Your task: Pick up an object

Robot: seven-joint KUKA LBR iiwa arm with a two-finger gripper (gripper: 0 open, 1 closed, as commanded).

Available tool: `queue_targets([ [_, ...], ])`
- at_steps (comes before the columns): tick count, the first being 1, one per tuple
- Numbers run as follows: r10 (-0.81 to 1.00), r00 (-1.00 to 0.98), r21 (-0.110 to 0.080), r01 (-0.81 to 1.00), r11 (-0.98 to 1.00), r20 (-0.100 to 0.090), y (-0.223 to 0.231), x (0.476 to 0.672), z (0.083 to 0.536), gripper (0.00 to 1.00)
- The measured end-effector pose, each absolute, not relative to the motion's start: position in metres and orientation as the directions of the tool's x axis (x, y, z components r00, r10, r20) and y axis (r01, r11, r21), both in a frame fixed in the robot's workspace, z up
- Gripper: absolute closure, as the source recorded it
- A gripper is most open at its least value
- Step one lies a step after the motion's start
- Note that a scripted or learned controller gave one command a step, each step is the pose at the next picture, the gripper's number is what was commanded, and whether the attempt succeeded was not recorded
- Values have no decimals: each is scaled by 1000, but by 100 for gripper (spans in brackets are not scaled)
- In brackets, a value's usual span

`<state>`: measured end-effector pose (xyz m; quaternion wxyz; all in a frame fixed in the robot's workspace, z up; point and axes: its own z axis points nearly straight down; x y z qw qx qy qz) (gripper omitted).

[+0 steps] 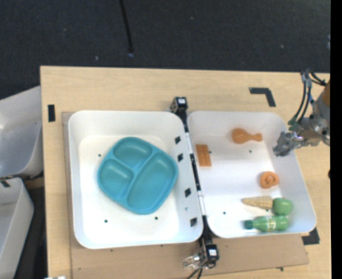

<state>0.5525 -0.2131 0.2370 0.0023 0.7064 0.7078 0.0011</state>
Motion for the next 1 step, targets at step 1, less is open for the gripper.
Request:
queue_targets([
  [1, 1000, -8, 4, 1000, 8, 0, -156, 569, 244, 100],
])
